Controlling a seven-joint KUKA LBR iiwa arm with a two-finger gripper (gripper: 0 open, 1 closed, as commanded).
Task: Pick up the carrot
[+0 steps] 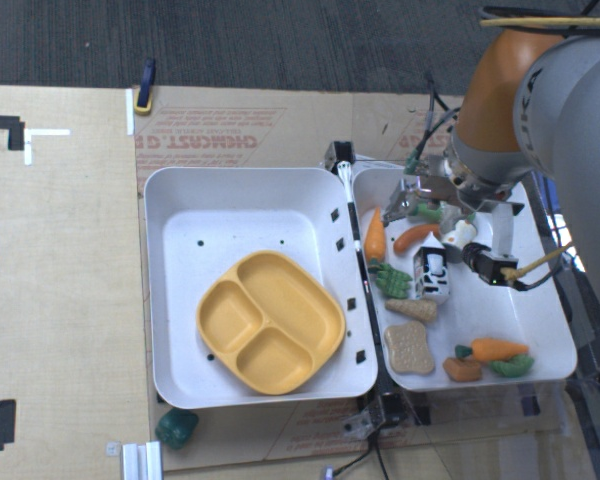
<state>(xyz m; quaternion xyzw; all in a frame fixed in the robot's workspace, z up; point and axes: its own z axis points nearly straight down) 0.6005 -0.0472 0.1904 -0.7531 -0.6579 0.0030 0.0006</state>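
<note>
An orange carrot (376, 234) with a leafy green end (388, 279) lies along the left wall of the right bin (540, 303). A second carrot (498, 349) with green leaves rests near that bin's front right corner. A short curved orange piece (417, 236) lies between the first carrot and my gripper (432, 266). The gripper hangs low over the middle of the right bin, just right of the first carrot, under the grey and orange wrist (495, 118). Nothing orange shows in its grip.
The left bin (180, 228) holds a yellow divided plate (271, 320). A slice of toast (409, 348), a cracker (412, 311), a small orange-brown item (464, 369) and a green item (427, 211) share the right bin. A green object (178, 427) lies on the bench outside the left bin.
</note>
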